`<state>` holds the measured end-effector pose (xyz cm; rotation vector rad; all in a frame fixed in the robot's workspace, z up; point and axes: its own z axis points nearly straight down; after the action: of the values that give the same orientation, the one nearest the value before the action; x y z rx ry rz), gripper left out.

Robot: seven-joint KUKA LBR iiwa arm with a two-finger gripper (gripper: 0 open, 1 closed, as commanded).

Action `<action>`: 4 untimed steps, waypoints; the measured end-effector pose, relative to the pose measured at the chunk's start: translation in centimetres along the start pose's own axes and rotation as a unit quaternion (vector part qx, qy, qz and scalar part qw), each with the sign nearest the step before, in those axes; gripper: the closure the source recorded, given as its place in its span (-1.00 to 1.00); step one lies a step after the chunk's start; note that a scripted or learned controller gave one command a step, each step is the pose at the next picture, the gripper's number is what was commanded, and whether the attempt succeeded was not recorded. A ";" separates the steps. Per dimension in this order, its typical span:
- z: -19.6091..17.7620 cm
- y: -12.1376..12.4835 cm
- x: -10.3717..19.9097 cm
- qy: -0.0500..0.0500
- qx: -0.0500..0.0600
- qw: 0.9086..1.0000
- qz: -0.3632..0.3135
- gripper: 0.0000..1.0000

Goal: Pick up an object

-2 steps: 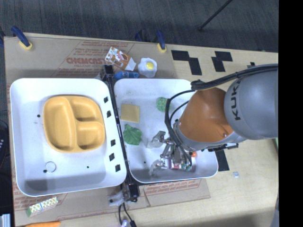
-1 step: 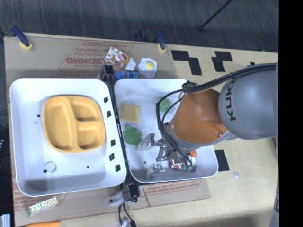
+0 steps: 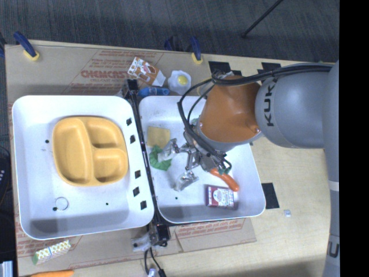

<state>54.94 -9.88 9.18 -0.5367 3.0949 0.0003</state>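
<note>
Your hand (image 3: 185, 165) is down in the right bin (image 3: 248, 203), its metal fingers (image 3: 185, 180) spread apart over the bin floor with nothing between them. The objects you could pick lie around it. A carrot (image 3: 226, 179) lies just right of the hand, slanting down toward the bin's right side. Below the carrot a small dark red box (image 3: 220, 197) lies flat; it carries white print too small to read. Left of the hand sits a crumpled green piece (image 3: 159, 158), and above that a flat tan square (image 3: 158, 135), the two touching or nearly so.

The arm (image 3: 288, 105) comes in from the right; you can read "KU" in black on its grey shell, the rest curving out of view. The orange band (image 3: 230, 111) hangs over the bin's upper right part.

The left bin (image 3: 26, 154) holds a yellow tray (image 3: 89, 150) with three compartments, well apart from the hand.

On the bench (image 3: 288, 224), beyond the bins, red lettering on the cardboard starts "CHEMCAS", the rest hidden. Near it stand a small patterned carton (image 3: 141, 69), a blue item (image 3: 153, 91) and a yellow-centred white item (image 3: 180, 81). A patterned wrapper (image 3: 52, 251) lies at the lower left.
</note>
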 end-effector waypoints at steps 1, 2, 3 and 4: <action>-1.1 -3.9 4.7 0.002 0.000 1.000 -0.030 -1.00; 0.0 -6.4 8.9 0.002 -0.001 0.985 -0.174 -1.00; 0.0 -7.6 9.5 0.000 0.000 0.952 -0.305 -1.00; 0.0 -2.6 8.7 0.001 -0.002 0.937 -0.349 -1.00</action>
<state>47.64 -15.23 9.13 -1.5856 2.7148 0.0045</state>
